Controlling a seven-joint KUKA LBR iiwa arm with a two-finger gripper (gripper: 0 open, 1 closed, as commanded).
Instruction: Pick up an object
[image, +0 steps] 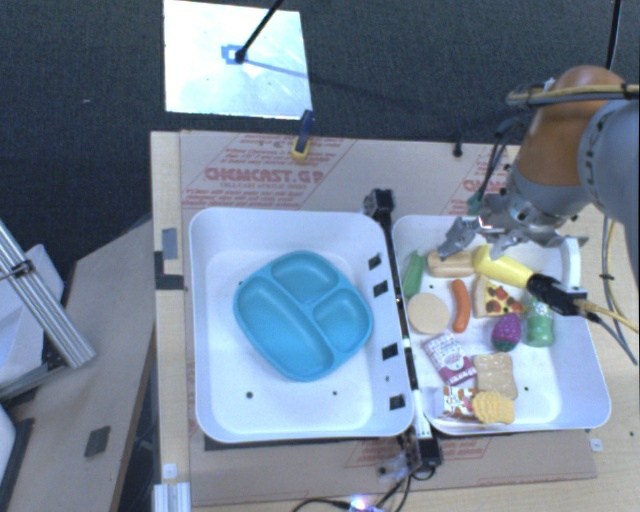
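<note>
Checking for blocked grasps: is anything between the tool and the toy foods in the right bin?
Nothing visible. The tool hangs just above the tan toy bun at the shallow white bin's far end; a green toy vegetable lies close beside it.

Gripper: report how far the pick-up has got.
Done: the gripper is in place at the far end of the right bin, just above the tan bun. In hand: nothing visibly; the bun, sausage and pizza slice lie on the bin floor. Left: grasp one item and lift it.
</note>
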